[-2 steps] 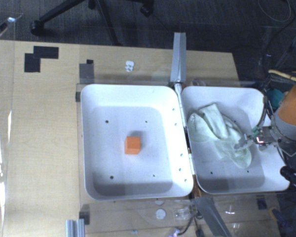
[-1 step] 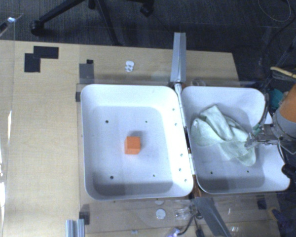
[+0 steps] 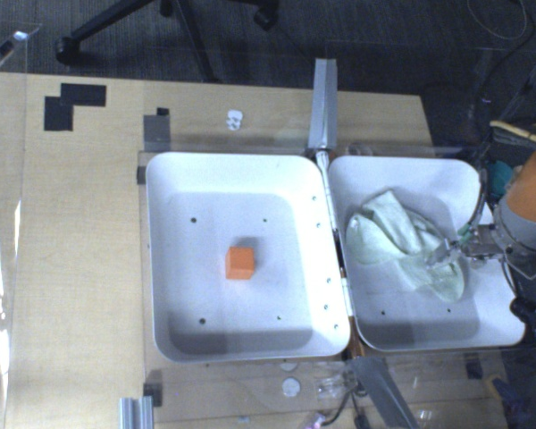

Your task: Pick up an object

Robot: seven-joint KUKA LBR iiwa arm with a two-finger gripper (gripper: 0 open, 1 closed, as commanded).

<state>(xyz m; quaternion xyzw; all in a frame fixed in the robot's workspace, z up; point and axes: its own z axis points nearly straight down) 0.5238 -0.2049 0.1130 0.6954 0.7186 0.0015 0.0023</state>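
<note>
A crumpled pale green and white cloth (image 3: pixel 395 232) lies in the right bin (image 3: pixel 402 329), spread from its middle toward the right wall. My gripper (image 3: pixel 450 252) reaches in from the right and sits low at the cloth's right end, against or just over the fabric. Whether the cloth is caught in it is not visible. A small orange cube (image 3: pixel 240 263) rests on the floor of the left bin (image 3: pixel 188 329), near its centre and far from the gripper.
A grey divider post (image 3: pixel 322 105) rises behind the seam between the two bins. The arm's body with its orange band (image 3: pixel 529 190) hangs over the right bin's right wall. The wooden bench top (image 3: pixel 71 257) stretches out to the left.
</note>
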